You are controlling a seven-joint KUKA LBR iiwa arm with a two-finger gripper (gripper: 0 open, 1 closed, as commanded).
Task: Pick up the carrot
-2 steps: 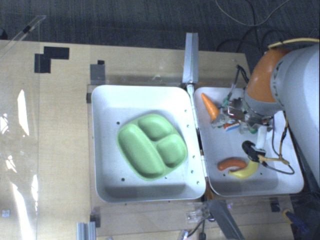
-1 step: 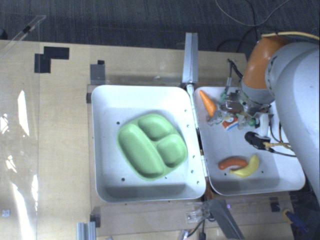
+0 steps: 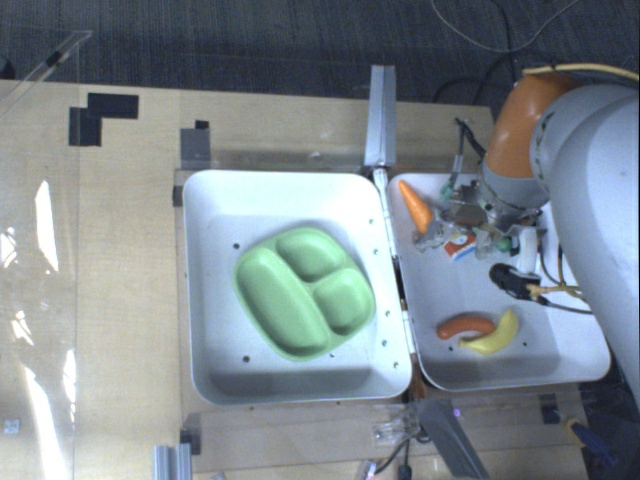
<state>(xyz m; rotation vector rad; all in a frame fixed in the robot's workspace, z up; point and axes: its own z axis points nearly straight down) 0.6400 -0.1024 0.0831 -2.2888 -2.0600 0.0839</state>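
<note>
Right of centre in the frame, over the upper part of the right bin (image 3: 560, 368), the pincer (image 3: 470, 230) is seen hanging below the grey arm (image 3: 590, 168) with its orange band (image 3: 520, 128). Whether it is wide or narrow cannot be told, since its tip is lost in a clutter of metal parts, wires and a small red and blue patch underneath.

The carrot (image 3: 415, 206) is seen as a short orange cone, broad at its upper left end and narrowing toward the lower right. It lies in the upper left corner of the right bin, close to the wall shared with the left bin (image 3: 210, 298). It is placed just to the left of the pincer, near it, with its pointed end toward the pincer; whether the two touch cannot be made out.

Lower in the same bin, a red sausage (image 3: 465, 326) and a yellow banana (image 3: 497, 334) are seen lying together, well below the pincer. A green divided tray (image 3: 303, 290) is held in the left bin.

The arm's bulk is cut off by the right edge of the frame, and part of the right bin's right side is covered by it.
</note>
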